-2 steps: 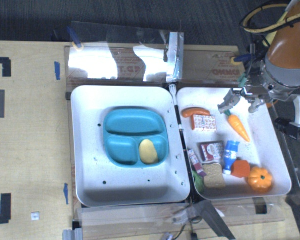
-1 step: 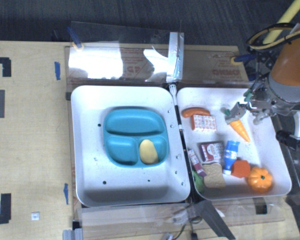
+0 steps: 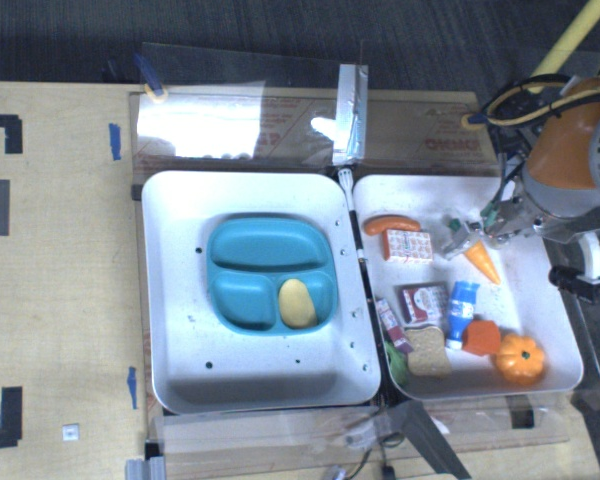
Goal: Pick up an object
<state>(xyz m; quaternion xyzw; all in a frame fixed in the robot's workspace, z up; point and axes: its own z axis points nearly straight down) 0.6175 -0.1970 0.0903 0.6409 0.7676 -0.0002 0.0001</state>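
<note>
While nothing is seen lifted yet, the gripper [image 3: 477, 230] is placed low at the upper right of the right bin [image 3: 555, 313], just beside an orange carrot-shaped toy [image 3: 482, 261]; whether its fingers are wide or narrow cannot be told. The pick is judged not yet done. Smooth plastic food toys are scattered there: a round pumpkin [image 3: 520, 358], a blue bottle [image 3: 462, 308], a hot dog [image 3: 391, 224]. At frame centre, a matte blue divided tray [image 3: 250, 263] with a yellow egg-shaped piece [image 3: 297, 303] is seen in the left bin [image 3: 170, 298].
</note>
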